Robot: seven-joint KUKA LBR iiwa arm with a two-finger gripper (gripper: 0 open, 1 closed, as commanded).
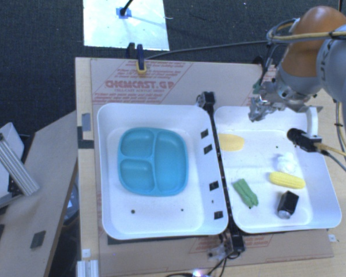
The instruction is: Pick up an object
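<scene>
My gripper (258, 114) hangs over the back left corner of the right bin (328, 209), with nothing visibly in it. Below and to its left in that bin lies a pale yellow piece (231, 142). Further forward are a small white lump (286, 163), a yellow corn cob (287, 180), a green pod (245, 193) and a black cylinder with a silver end (287, 204). All of these lie loose on the bin floor, apart from the gripper.
The left bin (112, 212) holds a blue divided plate (153, 160). A black hinge strip (214, 160) runs between the two bins. The grey arm with its orange band (314, 33) reaches in from the upper right.
</scene>
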